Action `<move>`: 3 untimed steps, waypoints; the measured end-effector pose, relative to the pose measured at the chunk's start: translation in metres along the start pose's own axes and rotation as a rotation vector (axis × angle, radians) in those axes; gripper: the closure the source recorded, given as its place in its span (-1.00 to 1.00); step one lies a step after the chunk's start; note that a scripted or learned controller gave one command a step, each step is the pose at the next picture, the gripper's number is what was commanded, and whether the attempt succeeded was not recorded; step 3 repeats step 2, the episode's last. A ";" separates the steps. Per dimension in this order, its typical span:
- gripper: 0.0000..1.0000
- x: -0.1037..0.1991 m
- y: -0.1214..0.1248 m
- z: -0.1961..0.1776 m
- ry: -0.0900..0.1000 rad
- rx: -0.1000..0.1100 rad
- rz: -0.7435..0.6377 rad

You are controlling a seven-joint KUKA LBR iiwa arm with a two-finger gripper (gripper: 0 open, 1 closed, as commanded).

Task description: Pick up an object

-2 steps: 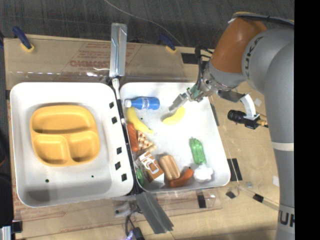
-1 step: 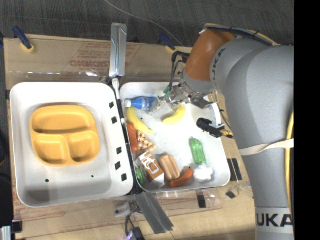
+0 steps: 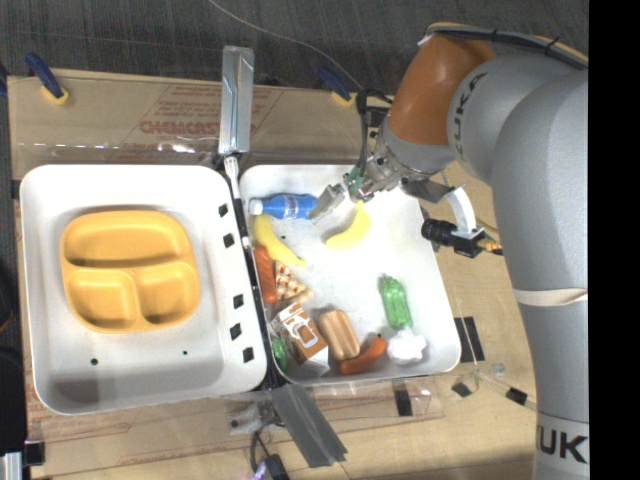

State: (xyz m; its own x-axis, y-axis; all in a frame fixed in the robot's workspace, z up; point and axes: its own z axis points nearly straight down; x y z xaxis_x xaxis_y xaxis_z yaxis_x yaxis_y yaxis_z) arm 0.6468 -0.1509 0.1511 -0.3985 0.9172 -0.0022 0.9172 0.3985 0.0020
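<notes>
My gripper (image 3: 340,198) hangs over the back of the right bin (image 3: 345,278), open, with nothing between its fingers. Just left of it lies a blue water bottle (image 3: 285,207), on its side against the back wall. A yellow curved piece (image 3: 350,231) rests on the bin floor right under and in front of the gripper. A banana (image 3: 275,243) lies along the bin's left wall. Nearer the front are a green bottle (image 3: 394,301), a brown bread roll (image 3: 338,333) and a small white lump (image 3: 406,346).
The left bin (image 3: 60,388) holds a yellow divided tray (image 3: 130,268). More small items crowd the right bin's front left corner, among them an orange and white carton (image 3: 298,330) and a red-orange piece (image 3: 362,356). The arm's grey body fills the right side.
</notes>
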 end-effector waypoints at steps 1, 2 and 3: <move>-1.00 -0.059 -0.013 0.059 -0.001 -0.001 -0.251; -1.00 0.014 -0.058 0.061 0.005 0.004 -0.161; -1.00 0.014 -0.058 0.061 0.005 0.004 -0.161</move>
